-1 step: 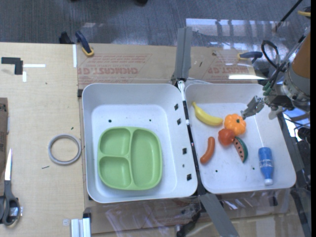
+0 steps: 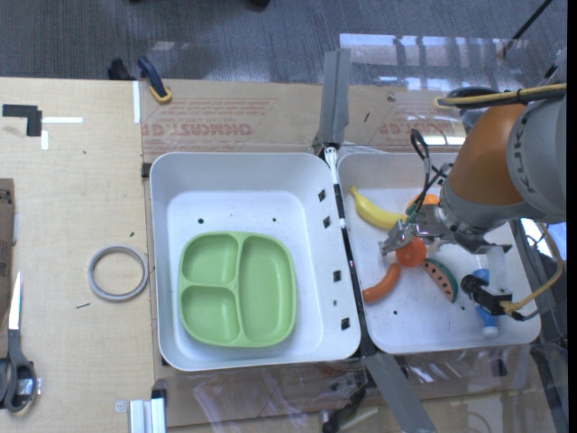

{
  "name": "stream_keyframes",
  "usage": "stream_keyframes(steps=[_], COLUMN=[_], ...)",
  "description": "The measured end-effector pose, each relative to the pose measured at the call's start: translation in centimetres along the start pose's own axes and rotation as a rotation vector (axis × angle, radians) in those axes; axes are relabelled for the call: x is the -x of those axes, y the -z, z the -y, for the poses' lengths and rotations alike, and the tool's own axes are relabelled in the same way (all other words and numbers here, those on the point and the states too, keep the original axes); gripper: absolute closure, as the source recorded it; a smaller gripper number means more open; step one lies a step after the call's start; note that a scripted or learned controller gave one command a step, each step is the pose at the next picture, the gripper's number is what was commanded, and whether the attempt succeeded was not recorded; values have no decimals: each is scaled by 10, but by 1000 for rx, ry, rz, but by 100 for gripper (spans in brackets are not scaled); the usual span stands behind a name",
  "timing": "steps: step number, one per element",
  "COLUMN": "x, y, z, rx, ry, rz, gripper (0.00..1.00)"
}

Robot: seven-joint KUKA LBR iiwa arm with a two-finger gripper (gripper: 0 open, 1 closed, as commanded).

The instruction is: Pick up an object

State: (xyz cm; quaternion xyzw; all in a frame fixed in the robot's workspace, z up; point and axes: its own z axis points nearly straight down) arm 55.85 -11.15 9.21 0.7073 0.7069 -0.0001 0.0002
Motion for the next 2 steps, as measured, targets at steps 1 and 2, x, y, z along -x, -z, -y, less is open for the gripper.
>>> stream_keyframes(steps=[1, 2], x=[1, -80], y=[8, 99], z=[1, -5], rx=[-2, -2], ry=[-5, 1], rz=[0, 0], gripper=[100, 100])
